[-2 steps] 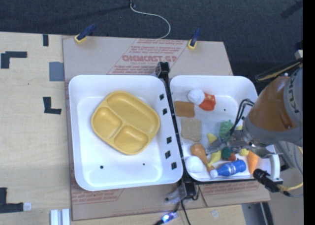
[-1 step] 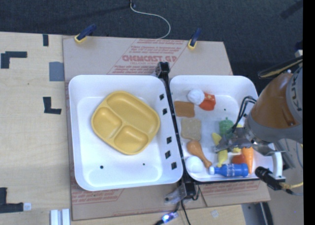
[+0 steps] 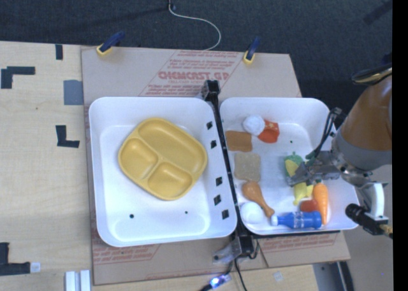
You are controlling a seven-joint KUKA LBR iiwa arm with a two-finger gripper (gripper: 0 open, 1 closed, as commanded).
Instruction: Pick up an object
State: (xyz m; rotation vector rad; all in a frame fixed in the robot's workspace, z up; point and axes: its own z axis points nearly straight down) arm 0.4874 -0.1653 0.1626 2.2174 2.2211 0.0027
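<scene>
Fingers of the gripper reach down into the right bin, dark and thin against the white floor, their tips among a tight cluster of toy food near the bin's right wall. Whether they are spread or closed cannot be told from this angle, and nothing is clearly pinched between them, so I would not say anything is held.

Right at the tips lies a yellow piece with a green top, most likely the target. Just near of it sit a carrot and a small red piece, and nearer still a blue bottle lies on its side along the bin's near wall.

By my reading the task is at the reach or grasp stage: the arm is down in the bin, but no lift is shown, so the closing and raising are left to do.

Crowding is the main hindrance; the carrot and red piece press close and could be nudged or caught along with the target. Further left lie a drumstick, a white egg, a tan slice, a brown slab, a white ball and an orange-red piece. A yellow divided plate sits alone in the left bin, well apart.
</scene>
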